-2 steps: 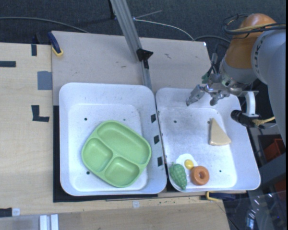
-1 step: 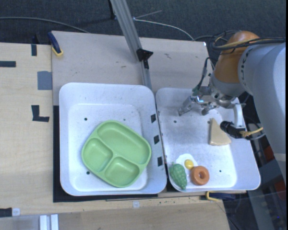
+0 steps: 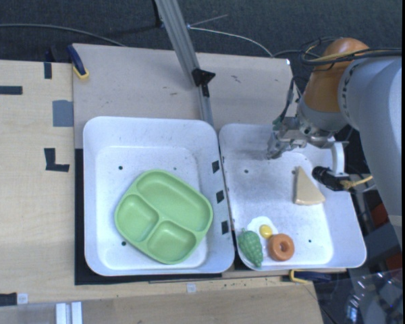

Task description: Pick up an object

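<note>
Two shallow white bins sit side by side on the bench; the gripper [image 3: 278,148] hangs over the right bin [image 3: 337,248] near its far edge, and whether it is parted cannot be told. A tan wedge [image 3: 306,187] lies toward that bin's right edge, its long axis running near to far, tip pointing far. Best to descend centred, closing across the narrow width.

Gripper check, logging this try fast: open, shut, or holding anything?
Gripper: cannot be told; it hangs over the right bin, no object seen in it.
</note>
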Robot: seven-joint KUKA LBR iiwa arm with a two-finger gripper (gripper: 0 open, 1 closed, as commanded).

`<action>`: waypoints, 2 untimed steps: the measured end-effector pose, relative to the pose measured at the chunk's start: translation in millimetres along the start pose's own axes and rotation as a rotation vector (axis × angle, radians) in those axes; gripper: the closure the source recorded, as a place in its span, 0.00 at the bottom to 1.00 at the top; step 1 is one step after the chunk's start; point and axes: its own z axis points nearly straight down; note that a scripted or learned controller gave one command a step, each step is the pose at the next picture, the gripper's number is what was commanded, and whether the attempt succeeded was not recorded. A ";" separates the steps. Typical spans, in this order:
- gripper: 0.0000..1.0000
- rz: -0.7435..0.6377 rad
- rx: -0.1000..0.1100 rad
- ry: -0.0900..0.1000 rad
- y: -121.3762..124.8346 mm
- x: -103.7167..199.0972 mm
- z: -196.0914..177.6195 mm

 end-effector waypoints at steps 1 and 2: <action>1.00 0.003 -0.006 0.000 -9.2 0.4 -52.7; 1.00 0.002 -0.006 0.000 -11.1 1.1 -95.7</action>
